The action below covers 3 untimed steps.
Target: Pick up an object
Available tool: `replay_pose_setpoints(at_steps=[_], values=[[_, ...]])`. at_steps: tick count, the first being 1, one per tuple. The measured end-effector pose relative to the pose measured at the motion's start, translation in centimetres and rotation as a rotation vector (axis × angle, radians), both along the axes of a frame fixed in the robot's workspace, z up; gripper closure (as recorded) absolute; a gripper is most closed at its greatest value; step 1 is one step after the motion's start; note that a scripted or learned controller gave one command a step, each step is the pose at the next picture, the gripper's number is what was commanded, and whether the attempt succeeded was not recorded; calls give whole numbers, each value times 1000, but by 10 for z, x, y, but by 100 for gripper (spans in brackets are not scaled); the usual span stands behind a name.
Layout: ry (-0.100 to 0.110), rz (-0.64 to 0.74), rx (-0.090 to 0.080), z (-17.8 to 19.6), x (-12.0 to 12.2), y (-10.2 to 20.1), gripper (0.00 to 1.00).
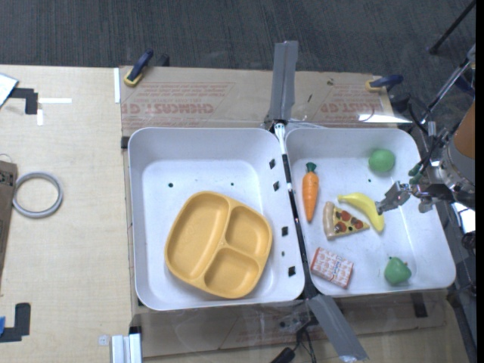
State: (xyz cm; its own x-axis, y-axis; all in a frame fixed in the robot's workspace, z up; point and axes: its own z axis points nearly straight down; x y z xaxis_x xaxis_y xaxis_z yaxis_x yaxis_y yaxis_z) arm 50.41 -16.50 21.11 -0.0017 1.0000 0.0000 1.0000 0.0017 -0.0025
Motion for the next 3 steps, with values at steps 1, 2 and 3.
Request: replay_pose_setpoints(at_steps=[1,2,3], values=[[-2,19,0,-112,37,15,0],[-1,16,0,-103,37,14,100],[0,14,0,-95,37,13,100]])
